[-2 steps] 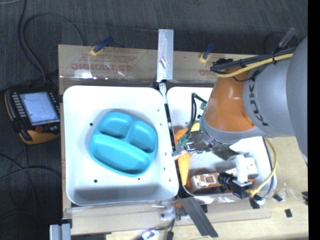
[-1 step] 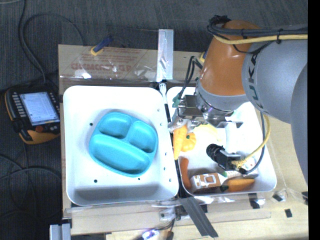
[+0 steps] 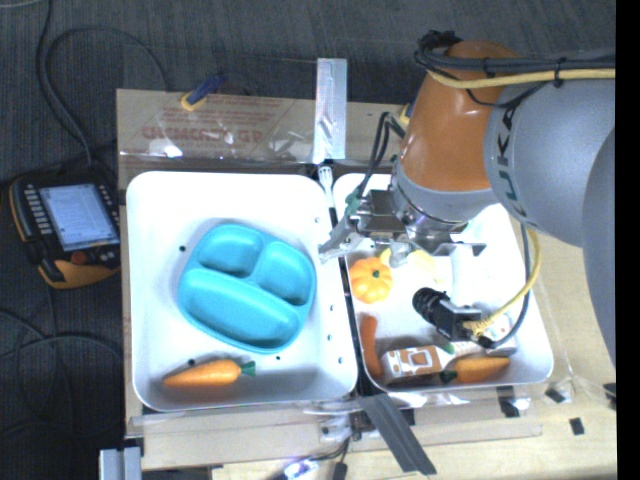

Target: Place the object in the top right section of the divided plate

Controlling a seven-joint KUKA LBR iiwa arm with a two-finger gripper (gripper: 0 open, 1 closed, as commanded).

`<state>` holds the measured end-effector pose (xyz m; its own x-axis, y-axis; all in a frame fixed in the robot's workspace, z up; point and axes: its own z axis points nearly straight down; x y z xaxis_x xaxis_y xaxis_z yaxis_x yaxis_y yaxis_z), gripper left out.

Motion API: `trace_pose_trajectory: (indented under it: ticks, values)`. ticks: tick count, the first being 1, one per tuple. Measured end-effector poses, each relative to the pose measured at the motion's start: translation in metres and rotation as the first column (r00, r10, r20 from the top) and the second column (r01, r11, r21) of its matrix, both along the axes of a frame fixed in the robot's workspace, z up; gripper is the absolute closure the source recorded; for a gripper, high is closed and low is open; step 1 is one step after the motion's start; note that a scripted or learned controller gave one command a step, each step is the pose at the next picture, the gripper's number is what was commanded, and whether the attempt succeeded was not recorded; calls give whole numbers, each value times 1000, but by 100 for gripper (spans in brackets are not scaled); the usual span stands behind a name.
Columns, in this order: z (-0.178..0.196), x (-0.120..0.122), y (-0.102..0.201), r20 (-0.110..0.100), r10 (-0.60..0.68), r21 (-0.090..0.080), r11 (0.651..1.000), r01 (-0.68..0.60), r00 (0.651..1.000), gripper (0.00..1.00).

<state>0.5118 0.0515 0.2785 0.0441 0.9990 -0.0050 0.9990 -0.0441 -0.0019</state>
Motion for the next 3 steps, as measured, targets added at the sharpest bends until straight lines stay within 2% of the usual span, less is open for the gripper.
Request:
trace_pose_trajectory:
  ticks: [1,2,3]
  values:
    - [-21,-28,-62,-1,234,2,972,-234,972,0]
    - [59,-27,-129,2,659,1,752,-659,752,0]
    - [38,13,-167,1,611,2,792,-611,792,0]
